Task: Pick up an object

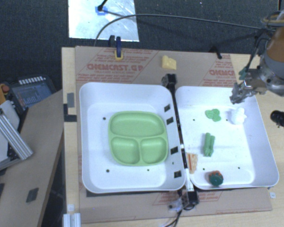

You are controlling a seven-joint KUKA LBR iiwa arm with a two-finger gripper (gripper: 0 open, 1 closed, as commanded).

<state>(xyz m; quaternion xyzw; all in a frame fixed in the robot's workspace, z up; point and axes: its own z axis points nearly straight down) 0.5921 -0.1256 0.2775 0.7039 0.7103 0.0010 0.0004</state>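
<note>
Your gripper (237, 96) hangs at the right bin's (260, 174) one o'clock corner, finger state unclear, so drop straight onto the white lump (236, 116) at its six o'clock.

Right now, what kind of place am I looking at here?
Probably a robotics lab test bench: a robot arm reaches over two white bins, toy food items lie in one, and cables and electronics sit around.
</note>
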